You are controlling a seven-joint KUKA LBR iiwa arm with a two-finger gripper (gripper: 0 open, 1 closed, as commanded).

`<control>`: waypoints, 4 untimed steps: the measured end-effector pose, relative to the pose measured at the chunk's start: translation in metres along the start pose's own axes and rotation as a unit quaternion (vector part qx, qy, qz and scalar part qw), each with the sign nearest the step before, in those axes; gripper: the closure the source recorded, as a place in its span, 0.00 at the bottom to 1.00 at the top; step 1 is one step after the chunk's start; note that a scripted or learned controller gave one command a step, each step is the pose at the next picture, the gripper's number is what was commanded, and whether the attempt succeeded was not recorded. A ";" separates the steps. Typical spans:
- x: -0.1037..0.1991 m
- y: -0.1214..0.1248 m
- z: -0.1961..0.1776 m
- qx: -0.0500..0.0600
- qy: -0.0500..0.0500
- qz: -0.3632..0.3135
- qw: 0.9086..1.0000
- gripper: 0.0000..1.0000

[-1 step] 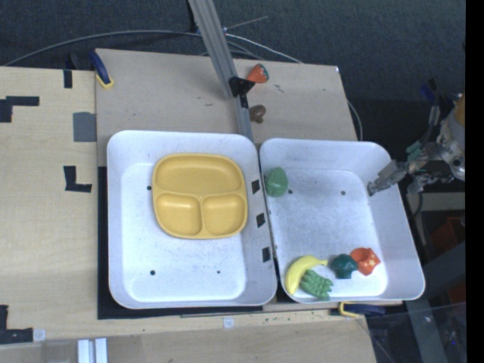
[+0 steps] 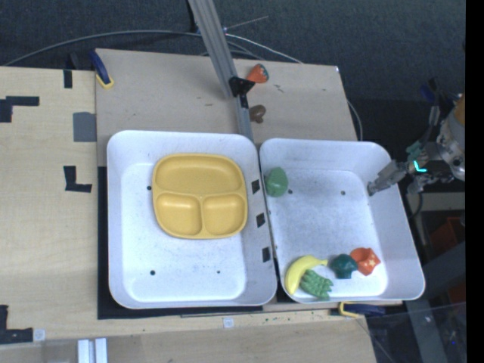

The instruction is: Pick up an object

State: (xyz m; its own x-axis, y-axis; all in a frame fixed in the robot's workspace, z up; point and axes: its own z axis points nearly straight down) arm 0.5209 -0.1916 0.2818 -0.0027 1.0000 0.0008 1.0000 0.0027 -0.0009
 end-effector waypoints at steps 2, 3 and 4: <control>0.004 -0.011 0.093 0.003 0.000 0.000 1.000 0.00; -0.002 -0.018 0.144 0.003 0.000 0.001 1.000 0.00; -0.002 -0.017 0.131 0.001 0.000 0.000 1.000 1.00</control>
State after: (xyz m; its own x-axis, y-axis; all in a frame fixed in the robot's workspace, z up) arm 0.5040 -0.1935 0.1508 -0.0024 1.0000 0.0008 1.0000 0.0024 -0.0032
